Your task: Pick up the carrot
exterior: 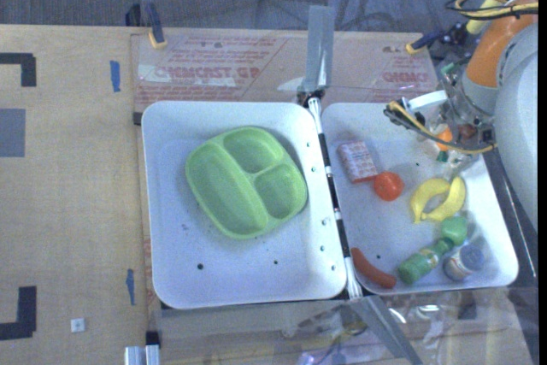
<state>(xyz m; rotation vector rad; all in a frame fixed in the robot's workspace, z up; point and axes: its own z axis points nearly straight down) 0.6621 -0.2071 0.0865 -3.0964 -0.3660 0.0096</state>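
The tool (457, 132) sits over the far right corner of the right bin (500, 269), its fingers too small and cluttered by cables to read. An orange bit beneath it, likely the carrot (444, 135), is mostly hidden. The arm (521, 98) is cut off at the picture's right edge.

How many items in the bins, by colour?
Green: 3, divided plate, bottle, small green piece
Red or orange: 4, tomato, sausage, packet, carrot
Yellow: 1, banana
Grey: 1, can
Total: 9
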